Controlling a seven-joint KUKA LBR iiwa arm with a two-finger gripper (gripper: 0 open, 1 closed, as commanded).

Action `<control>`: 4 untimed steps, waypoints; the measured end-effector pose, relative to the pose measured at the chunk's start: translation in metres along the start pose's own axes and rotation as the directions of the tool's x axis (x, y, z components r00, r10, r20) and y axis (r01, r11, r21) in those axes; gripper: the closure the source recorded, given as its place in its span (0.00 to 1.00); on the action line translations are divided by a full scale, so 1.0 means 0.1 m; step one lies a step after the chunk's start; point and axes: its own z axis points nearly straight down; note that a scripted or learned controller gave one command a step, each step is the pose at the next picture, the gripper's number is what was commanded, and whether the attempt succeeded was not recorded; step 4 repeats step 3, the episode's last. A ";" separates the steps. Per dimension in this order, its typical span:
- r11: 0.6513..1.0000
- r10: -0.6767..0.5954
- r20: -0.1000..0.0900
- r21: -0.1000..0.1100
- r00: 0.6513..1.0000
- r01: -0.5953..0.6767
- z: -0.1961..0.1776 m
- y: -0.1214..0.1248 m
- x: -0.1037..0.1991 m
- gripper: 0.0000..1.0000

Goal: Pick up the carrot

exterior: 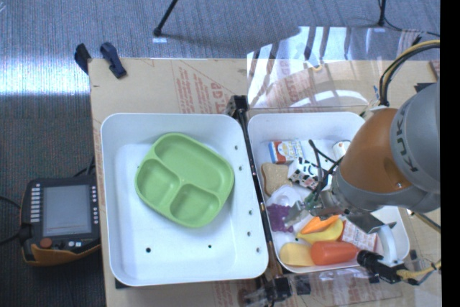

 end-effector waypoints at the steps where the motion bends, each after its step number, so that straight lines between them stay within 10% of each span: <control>1: 0.966 -0.259 0.000 -0.004 0.966 0.259 0.08 -0.06 -0.16 0.00; 2: 0.966 -0.258 0.002 -0.006 0.966 0.258 -0.01 -0.05 -0.17 1.00; 3: 0.999 -0.053 -0.002 0.010 0.999 0.053 -0.84 -0.02 0.53 1.00; 4: 0.999 -0.053 -0.002 0.010 0.999 0.053 -0.84 -0.02 0.53 1.00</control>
